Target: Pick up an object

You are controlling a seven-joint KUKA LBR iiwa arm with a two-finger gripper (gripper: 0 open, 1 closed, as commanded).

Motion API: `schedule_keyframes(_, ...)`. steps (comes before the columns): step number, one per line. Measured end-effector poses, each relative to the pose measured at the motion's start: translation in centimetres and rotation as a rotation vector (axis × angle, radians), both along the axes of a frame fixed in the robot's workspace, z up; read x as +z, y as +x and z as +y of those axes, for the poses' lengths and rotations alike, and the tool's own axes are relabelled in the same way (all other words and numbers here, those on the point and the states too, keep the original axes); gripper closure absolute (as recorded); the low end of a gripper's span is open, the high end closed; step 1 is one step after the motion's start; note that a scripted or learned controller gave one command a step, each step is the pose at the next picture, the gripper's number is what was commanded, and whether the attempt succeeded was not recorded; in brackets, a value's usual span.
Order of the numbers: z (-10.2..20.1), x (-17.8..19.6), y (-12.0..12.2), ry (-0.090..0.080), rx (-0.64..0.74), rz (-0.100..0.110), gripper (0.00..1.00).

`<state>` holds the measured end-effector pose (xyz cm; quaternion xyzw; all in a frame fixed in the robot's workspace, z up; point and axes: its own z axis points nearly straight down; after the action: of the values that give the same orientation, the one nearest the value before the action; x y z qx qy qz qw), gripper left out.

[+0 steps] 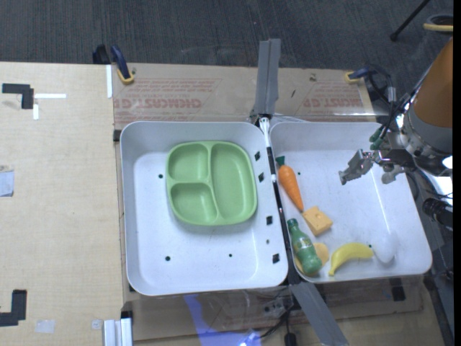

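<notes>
Carrot [289, 184], orange and tapered with a green stub at the top, lying near the left wall of the right bin [403, 262], tip pointing down toward a cheese wedge [318, 220]. Just below, a yellow-orange block of cheese with a flat face; further down, a green bottle [303, 248] lying along the left wall, with a small pale-orange piece [320, 251] touching it at the near corner. Beside these, a curved yellow banana [349, 256] close to the near rim, and a whitish rounded lump [386, 249] just right of it, hard to make out against the bin.

Left bin [137, 215]: smooth white, shallow, rounded corners, holding a matte green plate [212, 183] with three compartments. Between the bins, a dark divider with black clips.

Underneath, a table [57, 215] of pale wood, with a brown cardboard sheet [187, 96] printed in red behind the bins. Blue clamps [119, 62] at the far edge; dark carpet [180, 13] beyond.

At right, the arm's orange band [436, 96] above a grey wrist; end effector [354, 168] hovering over the far part of the right bin, well apart from the carrot, metal fingers parted and gripping nothing.
</notes>
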<state>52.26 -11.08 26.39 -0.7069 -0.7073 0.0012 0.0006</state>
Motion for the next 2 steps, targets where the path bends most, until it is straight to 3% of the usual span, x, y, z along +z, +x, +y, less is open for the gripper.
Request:
schedule_keyframes(1,0.96,-13.80,-1.39,0.002,0.161,0.001,0.00)
schedule_keyframes(2,0.83,-12.95,-1.36,0.001,0.157,0.001,1.00)
